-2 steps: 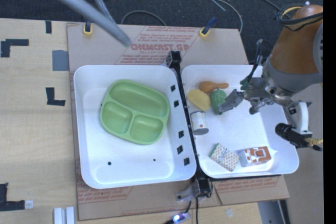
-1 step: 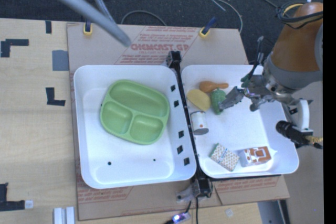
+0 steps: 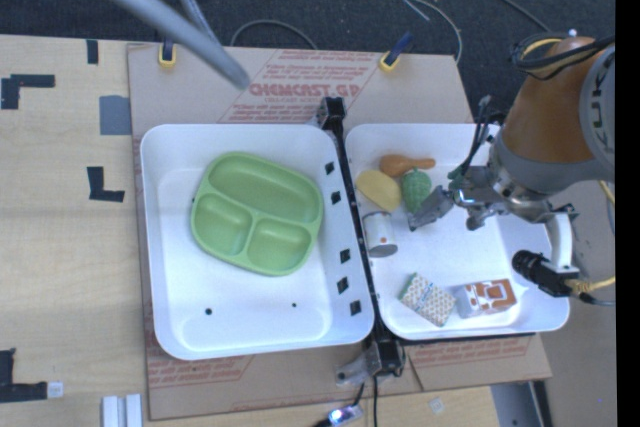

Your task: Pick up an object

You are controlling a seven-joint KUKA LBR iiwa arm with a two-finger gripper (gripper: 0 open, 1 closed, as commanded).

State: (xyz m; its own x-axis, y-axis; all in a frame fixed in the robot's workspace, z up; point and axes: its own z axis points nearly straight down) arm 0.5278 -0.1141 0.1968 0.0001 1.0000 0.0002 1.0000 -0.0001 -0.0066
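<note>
The green ball (image 3: 416, 186) in the right bin (image 3: 545, 320) is sitting just beside the gripper (image 3: 432, 212), so I am judging the approach step, needing a descent; jaw state I cannot tell.

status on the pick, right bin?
Tool low in right bin, beside green toy; nothing seen between fingers. Yellow toy, orange toy, can crowd close. Two packets at front edge.
</note>
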